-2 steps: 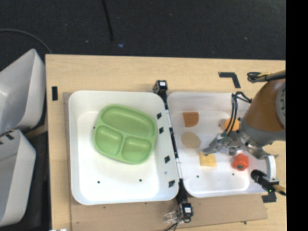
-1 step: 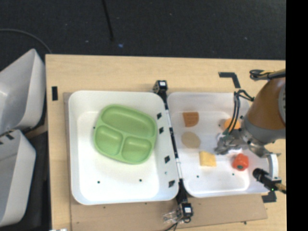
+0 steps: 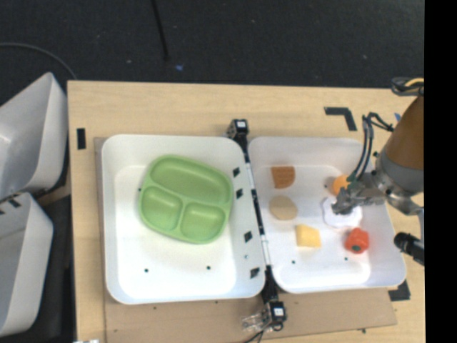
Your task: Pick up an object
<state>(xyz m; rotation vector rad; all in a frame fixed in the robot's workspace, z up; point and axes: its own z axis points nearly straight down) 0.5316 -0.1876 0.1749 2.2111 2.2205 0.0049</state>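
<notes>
Over the right bin: gripper (image 3: 345,204) low above the floor, reaching in from the right beneath the grey arm (image 3: 401,164) with its orange band.
Fingers: dark and blurred against the white below; cannot tell whether open or closed, nor whether anything sits between them.
Under the gripper: small white round object (image 3: 335,214), partly covered by the fingertips; touching or just apart, cannot tell.
Just beyond the gripper, far side: small orange-yellow piece (image 3: 339,184), half hidden behind the cables.
Near right of the gripper: red-orange round object (image 3: 357,241), close to the near right corner of the bin.
Middle of right bin: tan round disc (image 3: 283,209), well left of the gripper.
Far left of right bin: brown block (image 3: 283,176), just beyond the disc.
Near middle of right bin: yellow wedge (image 3: 308,236), between the disc and the red-orange object.
Right bin (image 3: 314,284): white, shallow, touching the left bin along a clipped seam.
Left bin (image 3: 125,263): white, shallow, bearing a green divided plate (image 3: 186,199) set toward its far side, flat, three compartments up.
Bench (image 3: 164,98): pale wood, under both bins.
</notes>
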